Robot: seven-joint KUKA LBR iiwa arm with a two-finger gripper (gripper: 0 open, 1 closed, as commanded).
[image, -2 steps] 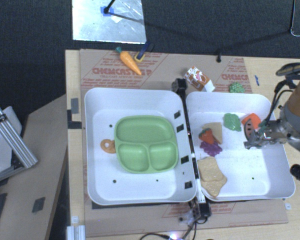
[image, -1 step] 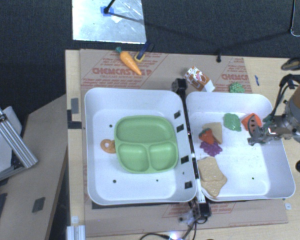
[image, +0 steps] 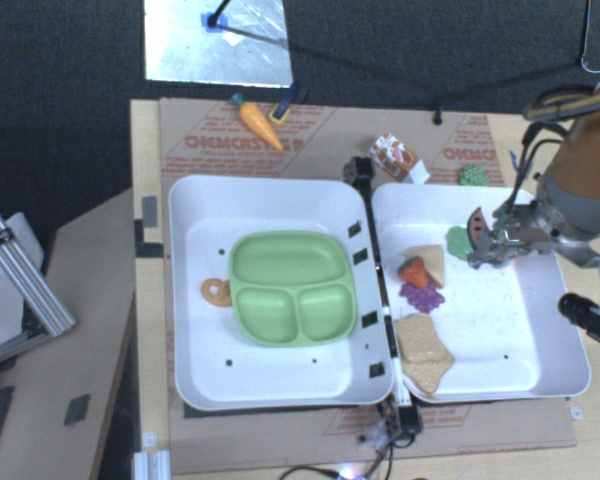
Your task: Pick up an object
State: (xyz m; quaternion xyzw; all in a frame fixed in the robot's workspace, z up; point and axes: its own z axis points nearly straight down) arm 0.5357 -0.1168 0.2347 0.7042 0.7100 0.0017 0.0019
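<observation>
A: Item one, the pincer (image: 488, 251). Location?

B: Low in the right bin (image: 500, 353), near its upper edge, just beside the watermelon slice (image: 462, 240). How wide it stands I cannot tell; metal and toy blur together there. Nothing is visibly held.

A: Proceed, largest first.

B: Tabletop (image: 310, 133), bearing both bins. Left bin (image: 195, 298), holding the green divided plate (image: 292, 288) and, touching its left edge, a small orange ring (image: 217, 292). In the right bin: a tan bread-like piece (image: 423, 350) near the front left corner, the watermelon slice by the pincer, a pale wedge (image: 432, 262), a purple grape cluster (image: 421, 297) and a small red-orange piece with a green top (image: 413, 269) lying together. Outside the bins: a toy carrot (image: 260, 124), a small printed carton (image: 394, 156), a green leafy item (image: 472, 175).

A: Likely target?

B: My judgement: the watermelon slice, being nearest.

A: Risks?

B: The slice sits close to the bin wall; a closing pincer may push it against the rim or slide off its curved edge, and come up with nothing. A descent off-centre could also nudge it toward the wedge.
</observation>
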